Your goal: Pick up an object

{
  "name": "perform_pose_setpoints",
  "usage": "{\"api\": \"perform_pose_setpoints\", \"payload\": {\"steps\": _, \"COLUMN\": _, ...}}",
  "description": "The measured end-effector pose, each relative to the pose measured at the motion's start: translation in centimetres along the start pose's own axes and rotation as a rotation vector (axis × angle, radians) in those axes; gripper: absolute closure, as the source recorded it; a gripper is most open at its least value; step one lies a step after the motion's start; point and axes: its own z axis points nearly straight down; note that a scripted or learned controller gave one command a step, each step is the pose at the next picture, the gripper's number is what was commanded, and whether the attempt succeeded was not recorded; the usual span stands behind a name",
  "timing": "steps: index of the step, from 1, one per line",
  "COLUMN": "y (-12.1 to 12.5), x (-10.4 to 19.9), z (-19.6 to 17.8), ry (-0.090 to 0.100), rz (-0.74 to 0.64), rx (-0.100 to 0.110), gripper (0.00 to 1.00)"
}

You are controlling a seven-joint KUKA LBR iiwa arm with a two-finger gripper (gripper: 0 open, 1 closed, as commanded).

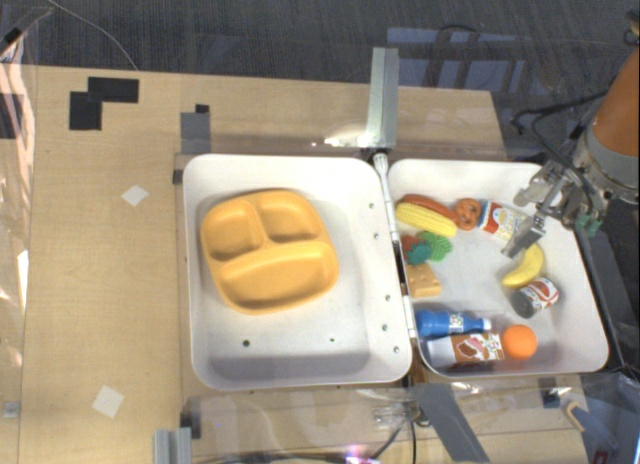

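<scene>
Two white bins sit side by side on the bench. From where I stand, the gripper [533,220] hovers over the right bin [590,352] with its fingers spread apart and nothing between them, just above the banana [524,267]. A yellow divided tray [266,249] lies in the left bin [300,362].

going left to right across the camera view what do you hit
yellow divided plate in the left bin → toy corn cob in the right bin → orange ball → banana → gripper
</scene>
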Motion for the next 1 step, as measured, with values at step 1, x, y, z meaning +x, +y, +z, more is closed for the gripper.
{"api": "perform_pose_setpoints", "payload": {"steps": 1, "y": 0.49, "x": 5.15, "z": 8.21, "ry": 0.021, "rz": 0.006, "rx": 0.006, "gripper": 0.0}}
